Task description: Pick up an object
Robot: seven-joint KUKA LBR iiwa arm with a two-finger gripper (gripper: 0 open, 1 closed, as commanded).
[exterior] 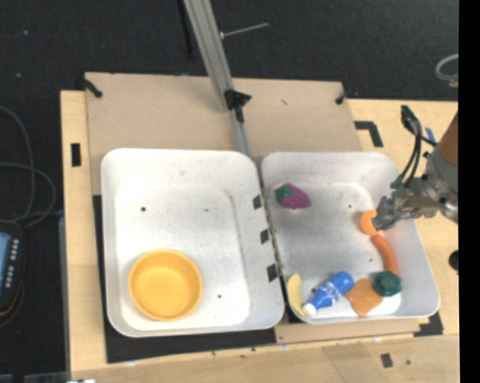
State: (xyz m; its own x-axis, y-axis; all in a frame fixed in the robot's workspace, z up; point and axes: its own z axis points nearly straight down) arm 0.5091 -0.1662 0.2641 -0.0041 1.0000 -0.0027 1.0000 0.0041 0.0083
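Blue bottle point(329, 290) lies below-left of the gripper point(386, 214), whose finger state cannot be told, poised at the orange carrot's point(381, 246) upper end.

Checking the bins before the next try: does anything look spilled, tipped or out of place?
Nothing stands out. The yellow bowl sits upright in the left bin; the toys lie inside the right bin, with the hand over the orange carrot.
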